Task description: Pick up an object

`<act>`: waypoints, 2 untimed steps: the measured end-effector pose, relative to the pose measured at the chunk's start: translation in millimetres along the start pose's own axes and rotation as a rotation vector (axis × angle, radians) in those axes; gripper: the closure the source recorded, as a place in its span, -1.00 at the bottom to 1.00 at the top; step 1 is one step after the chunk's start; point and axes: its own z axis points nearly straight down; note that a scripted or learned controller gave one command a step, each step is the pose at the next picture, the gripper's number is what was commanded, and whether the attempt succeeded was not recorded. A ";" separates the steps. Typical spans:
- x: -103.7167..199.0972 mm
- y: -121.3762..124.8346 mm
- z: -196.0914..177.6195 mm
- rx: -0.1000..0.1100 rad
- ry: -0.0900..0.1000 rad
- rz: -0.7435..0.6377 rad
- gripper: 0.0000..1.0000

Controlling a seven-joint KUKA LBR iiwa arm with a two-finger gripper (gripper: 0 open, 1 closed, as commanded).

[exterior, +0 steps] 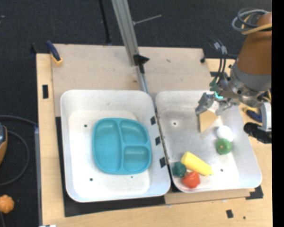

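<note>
- Camera view: you have the worktop carrying two white bins side by side. Take the right bin as your landmark.
- The arm enters over that bin's far right corner, and the end effector sits low over the bin's far half.
- You can see its fingers apart, with the top of a tan wedge-shaped block right at their tips. Whether they touch the block you cannot tell at this angle.
- Just right of the block, nearer you, lies a white ball, with a green round object touching its near side.
- Along the right bin's near rim you'll find a yellow piece, a dark green object at its left end and a red object in front of it.
- Left of the right bin, the left bin holds a teal divided plate, lying flat.
- Far left of the landmark, off the worktop, an orange ball rests on the floor.
</note>
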 end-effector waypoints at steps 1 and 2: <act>0.0 0.5 -1.0 -0.002 0.000 0.000 -1.00; 6.8 -6.5 51.7 0.003 -0.001 0.000 -1.00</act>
